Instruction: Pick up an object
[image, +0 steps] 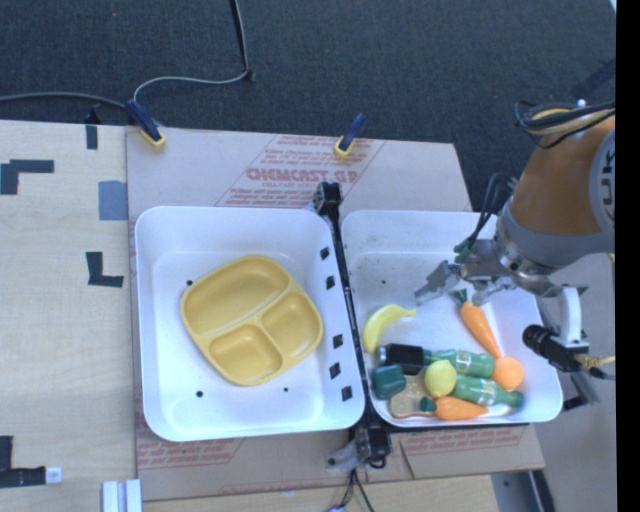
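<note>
The claw (462, 283) hangs spread apart and grasping nothing, over the right white bin (400, 240); a long orange plastic carrot (480, 327) lies just below it.

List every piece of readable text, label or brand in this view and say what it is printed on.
"CHEMCAST GP", red print on the cardboard sheet under the two white bins, above the left bin.
A smaller red line beneath it: too blurred to read.
Faint red print along the cardboard's lower edge below the bins: too small to read.
Part of black lettering on the arm's orange band: cut off, not readable.
</note>
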